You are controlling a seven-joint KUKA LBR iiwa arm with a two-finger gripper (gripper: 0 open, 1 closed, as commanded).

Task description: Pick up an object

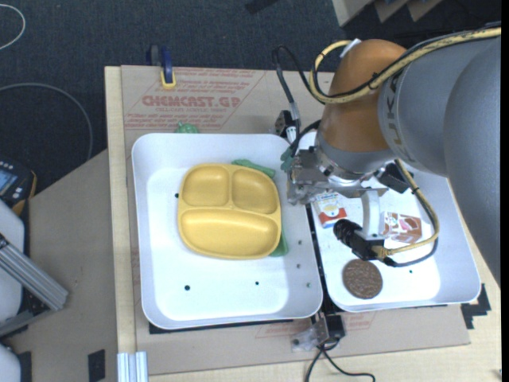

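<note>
— Count of shallow white plastic bins?
— Two, side by side: left bin [155, 237], right bin [453, 281].
— In the left bin?
— One yellow three-compartment plastic plate [229, 211], near centre; one green item [256, 165] peeking out at the plate's 1 o'clock edge, another sliver at 4 o'clock, mostly hidden.
— In the right bin?
— One round brown disc [363, 278] toward 6 o'clock; two small red-and-white printed packets, first packet [331, 211] toward 10 o'clock, second packet [402, 226] near centre.
— Gripper [306, 183]?
— Hanging over the rim between both bins, below the orange band [358, 106]. Cannot tell whether clenched or released; nothing seen between.
</note>
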